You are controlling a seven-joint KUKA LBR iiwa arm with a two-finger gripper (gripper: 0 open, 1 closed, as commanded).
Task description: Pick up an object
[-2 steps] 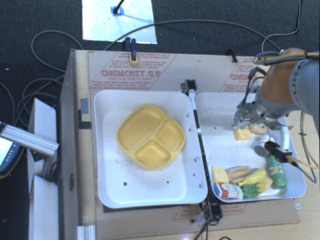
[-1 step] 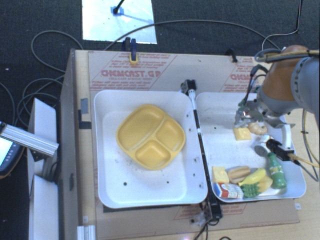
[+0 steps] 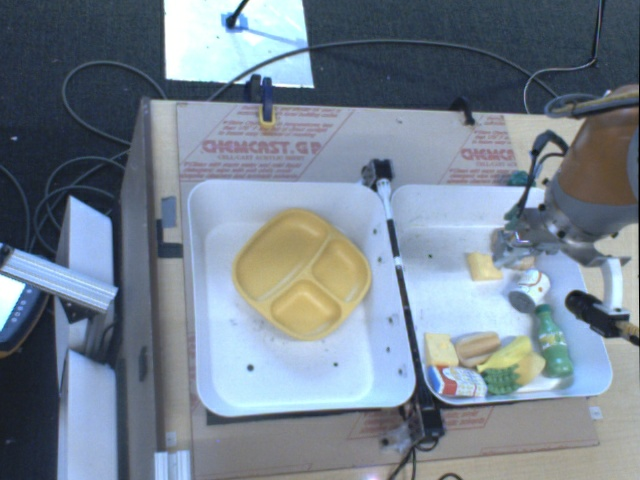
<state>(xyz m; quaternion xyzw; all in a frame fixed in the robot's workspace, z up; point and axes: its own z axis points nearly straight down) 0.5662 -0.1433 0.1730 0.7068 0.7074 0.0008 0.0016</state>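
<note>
The right bin point(image 3: 440, 233) holds several small items. A pale yellow wedge point(image 3: 483, 266) lies near its middle, with a white cup-like piece point(image 3: 530, 290) to its right and a green bottle point(image 3: 551, 341) standing further toward the front. My gripper point(image 3: 513, 247) hangs low over the right bin, just right of and above the yellow wedge, with nothing visibly lifted. The grey arm with its orange band point(image 3: 600, 158) reaches in from the right and hides the bin's far right side.
A small plate point(image 3: 448, 388) at the right bin's front edge carries toy foods: a yellow block point(image 3: 440, 348), a sausage point(image 3: 477, 345), a banana point(image 3: 520, 353). A yellow divided tray point(image 3: 302, 272) lies in the left bin point(image 3: 215, 368). A black divider point(image 3: 395, 258) separates the bins.
</note>
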